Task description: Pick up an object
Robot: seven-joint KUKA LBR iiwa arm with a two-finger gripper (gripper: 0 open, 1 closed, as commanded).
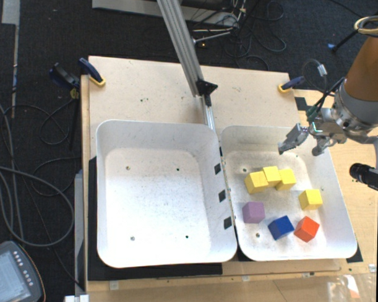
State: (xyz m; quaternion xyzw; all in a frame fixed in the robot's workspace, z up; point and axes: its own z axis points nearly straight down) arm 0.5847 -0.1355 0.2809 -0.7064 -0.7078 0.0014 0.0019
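The right bin [334,245] holds several small blocks: a row of three yellow ones [271,178], a lone yellow block [311,198], a purple cube [254,212], a blue block [280,226] and an orange-red cube [307,229]. My gripper [307,141] hangs over the far part of that bin, above and behind the yellow row, apart from every block. Its two fingers are spread, one [291,139] to the left, and nothing sits between them.
The left bin [115,135] lies beside the right one, divided by their touching rims. A slanted metal pole [183,45] crosses the back of the bench. Clamps sit at the far corners [92,73]. Cables lie on the floor around the bench.
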